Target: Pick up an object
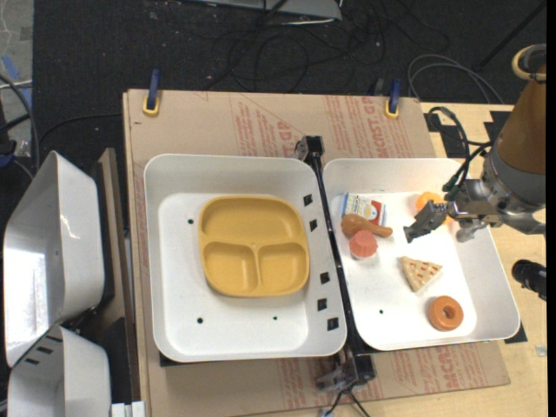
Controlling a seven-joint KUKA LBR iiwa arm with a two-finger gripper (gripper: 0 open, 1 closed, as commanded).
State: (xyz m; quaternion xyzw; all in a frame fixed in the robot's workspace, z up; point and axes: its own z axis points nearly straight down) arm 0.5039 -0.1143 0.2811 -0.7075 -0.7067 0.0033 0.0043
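On brown board [261, 115], two white bins [165, 233], dark cabled floor [87, 42].

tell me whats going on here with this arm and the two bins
A grey robot arm reaches in from the right over the right bin, its gripper hovering near an orange piece. That bin also holds a small carton, a drumstick-shaped piece, a pink round piece, a wedge and a donut. Nothing shows between the fingers. The left bin holds a yellow divided tray.
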